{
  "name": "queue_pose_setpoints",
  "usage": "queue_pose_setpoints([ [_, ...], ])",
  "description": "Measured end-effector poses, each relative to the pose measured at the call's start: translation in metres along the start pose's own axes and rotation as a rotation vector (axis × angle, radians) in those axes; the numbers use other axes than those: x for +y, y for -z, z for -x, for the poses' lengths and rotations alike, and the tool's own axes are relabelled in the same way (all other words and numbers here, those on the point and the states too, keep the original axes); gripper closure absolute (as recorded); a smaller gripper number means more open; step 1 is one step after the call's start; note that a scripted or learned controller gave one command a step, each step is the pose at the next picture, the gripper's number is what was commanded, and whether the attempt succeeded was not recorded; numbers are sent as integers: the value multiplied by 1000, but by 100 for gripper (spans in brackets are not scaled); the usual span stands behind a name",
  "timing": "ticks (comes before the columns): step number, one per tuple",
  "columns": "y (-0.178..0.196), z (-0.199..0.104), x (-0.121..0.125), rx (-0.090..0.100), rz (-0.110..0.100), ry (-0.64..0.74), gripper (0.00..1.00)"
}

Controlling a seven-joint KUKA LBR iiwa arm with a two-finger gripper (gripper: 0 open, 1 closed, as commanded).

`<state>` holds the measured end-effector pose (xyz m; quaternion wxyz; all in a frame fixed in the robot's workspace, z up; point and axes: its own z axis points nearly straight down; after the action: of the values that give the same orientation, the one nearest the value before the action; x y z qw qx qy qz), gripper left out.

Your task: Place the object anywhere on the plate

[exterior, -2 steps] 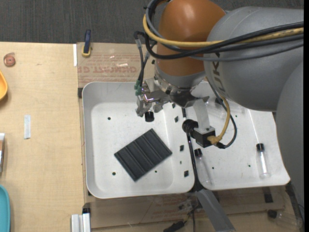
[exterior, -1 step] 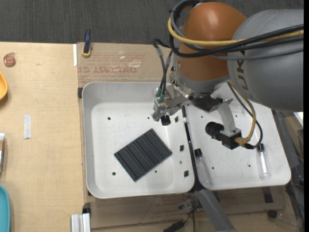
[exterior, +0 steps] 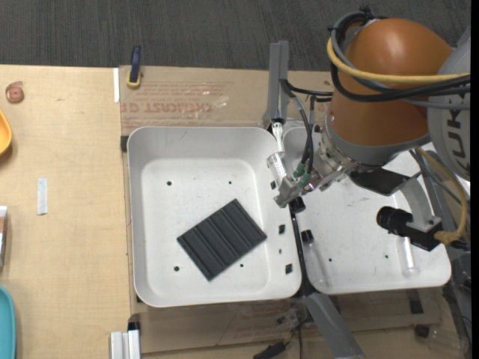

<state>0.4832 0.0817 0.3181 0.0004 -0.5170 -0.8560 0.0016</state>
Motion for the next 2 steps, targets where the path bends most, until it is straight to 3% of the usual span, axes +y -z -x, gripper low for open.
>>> queue_pose_setpoints([
  [1,-86,-10,18,1,-1,138,100],
  [2,-143,18,95,0,2,272,100],
])
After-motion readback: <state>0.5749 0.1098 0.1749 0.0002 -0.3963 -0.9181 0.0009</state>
